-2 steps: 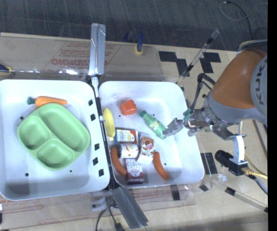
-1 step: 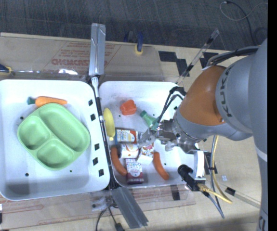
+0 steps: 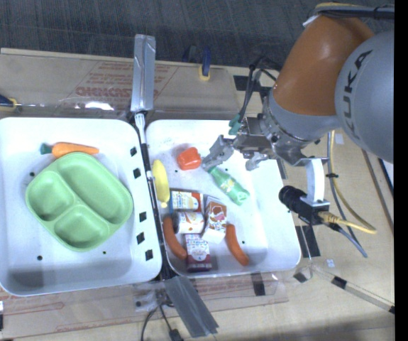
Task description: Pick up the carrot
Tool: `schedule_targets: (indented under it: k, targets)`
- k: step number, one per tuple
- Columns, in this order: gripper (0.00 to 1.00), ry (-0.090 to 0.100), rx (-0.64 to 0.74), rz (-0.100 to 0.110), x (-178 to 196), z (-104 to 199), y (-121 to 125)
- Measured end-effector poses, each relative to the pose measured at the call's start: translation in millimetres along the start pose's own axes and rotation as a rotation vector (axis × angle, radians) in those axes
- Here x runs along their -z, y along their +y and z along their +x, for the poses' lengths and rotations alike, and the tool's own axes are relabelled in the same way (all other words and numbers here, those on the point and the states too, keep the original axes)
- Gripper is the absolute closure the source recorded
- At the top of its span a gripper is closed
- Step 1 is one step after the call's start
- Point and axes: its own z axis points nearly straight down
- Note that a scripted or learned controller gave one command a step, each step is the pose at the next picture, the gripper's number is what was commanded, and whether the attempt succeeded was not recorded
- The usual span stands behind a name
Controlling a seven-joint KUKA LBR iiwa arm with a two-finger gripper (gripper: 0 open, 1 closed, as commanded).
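The carrot (image 3: 74,148), orange with a green stub at its left end, lies at the back of the left bin (image 3: 5,190), touching the far rim of a green divided plate (image 3: 79,199). My gripper (image 3: 233,156) hangs over the right bin (image 3: 278,219), well to the right of the carrot. Its fingers (image 3: 214,154) are spread open with nothing gripped between them. A green bottle (image 3: 230,183) lies just below and in front of the fingertips.
The right bin holds a red-orange piece (image 3: 188,158), a yellow banana (image 3: 160,180), several small cartons (image 3: 193,222) and two sausages (image 3: 236,246). A metal divider bar (image 3: 142,77) stands between the bins at the back.
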Motion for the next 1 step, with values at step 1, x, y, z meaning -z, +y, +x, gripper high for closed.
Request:
schedule_targets:
  k: [1]
  targets:
    - [0.00,-0.001,-0.249,0.003,-30.2,-65.9,89.8]
